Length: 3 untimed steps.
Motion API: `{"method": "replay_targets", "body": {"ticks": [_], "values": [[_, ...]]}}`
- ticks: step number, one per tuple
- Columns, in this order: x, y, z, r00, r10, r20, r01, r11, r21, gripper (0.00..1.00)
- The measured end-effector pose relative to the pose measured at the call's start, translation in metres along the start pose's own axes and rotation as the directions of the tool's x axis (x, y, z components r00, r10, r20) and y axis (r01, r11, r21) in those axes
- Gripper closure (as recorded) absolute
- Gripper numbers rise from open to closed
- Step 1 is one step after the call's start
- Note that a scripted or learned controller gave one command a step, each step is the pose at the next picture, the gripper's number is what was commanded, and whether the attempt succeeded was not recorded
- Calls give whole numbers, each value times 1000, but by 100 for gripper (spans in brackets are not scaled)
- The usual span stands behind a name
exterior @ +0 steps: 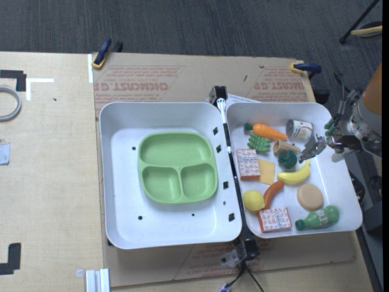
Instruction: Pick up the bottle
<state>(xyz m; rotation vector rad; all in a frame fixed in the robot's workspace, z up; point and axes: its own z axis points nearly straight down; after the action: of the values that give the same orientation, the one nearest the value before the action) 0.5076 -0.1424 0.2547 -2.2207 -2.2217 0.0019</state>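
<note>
Your hand (311,148) sits over the right side of the right bin (346,181), just right of the banana and below the small can, and you cannot tell from this slanted view whether it is open or closed; nothing shows between its tips. The bottle (317,218) you are after is green and lies on its side in the near right corner of that bin, well apart from the hand, with a round tan cookie-like piece (310,195) just beyond it. Also in that bin you have a carrot (269,131) at the far side, a can (299,129) to its right, a green leafy piece (259,142), a broccoli floret (287,159), a banana (294,174), a lemon (253,199), a red-orange pepper (273,191), a cheese slice (267,171) and two small red boxes (247,163). The left bin (115,181) holds a green divided plate (178,167). Both bins rest on cardboard (152,81) laid over the counter (48,181).
</note>
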Motion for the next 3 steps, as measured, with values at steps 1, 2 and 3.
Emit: {"method": "replay_targets", "body": {"ticks": [1,2,3], "values": [[0,0,-9,1000,0,1,0,1000,0,100],[68,-30,39,996,91,0,-91,996,1,100],[122,-30,19,998,-59,0,59,998,-1,100]]}}
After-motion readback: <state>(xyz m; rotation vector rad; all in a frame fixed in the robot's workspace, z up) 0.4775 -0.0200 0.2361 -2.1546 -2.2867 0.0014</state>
